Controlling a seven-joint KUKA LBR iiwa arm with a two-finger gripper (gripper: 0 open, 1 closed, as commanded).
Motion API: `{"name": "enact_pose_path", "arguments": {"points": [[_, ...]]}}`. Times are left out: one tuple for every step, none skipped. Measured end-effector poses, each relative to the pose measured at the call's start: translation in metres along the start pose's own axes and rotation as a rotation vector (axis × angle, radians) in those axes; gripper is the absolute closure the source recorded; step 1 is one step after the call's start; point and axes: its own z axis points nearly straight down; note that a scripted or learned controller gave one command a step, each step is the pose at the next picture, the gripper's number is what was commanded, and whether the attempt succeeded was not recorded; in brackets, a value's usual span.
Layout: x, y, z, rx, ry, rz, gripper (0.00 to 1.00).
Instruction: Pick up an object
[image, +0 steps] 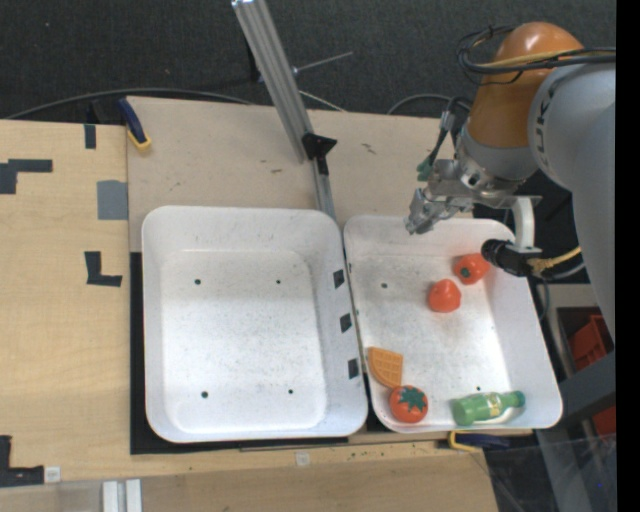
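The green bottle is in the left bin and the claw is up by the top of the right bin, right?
Not quite. The camera view shows the green bottle lying in the right bin, near its bottom edge. The claw is indeed by that bin's top edge.

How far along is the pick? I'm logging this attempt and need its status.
Done: nothing lifted yet. The gripper hangs over the far rim of the right bin with nothing visible between its fingers. In hand: the approach. Left: descending onto and grasping one item; the two red pieces, orange wedge, tomato and green bottle all lie in the bin.
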Motion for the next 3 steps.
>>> {"name": "enact_pose_path", "arguments": {"points": [[0.059,0.002,-0.008,-0.002,0.001,-0.002,1.0],[0.119,-0.014,-0.011,0.0,0.001,-0.002,1.0],[0.18,-0.021,-0.02,-0.002,0.001,-0.003,1.0]]}}
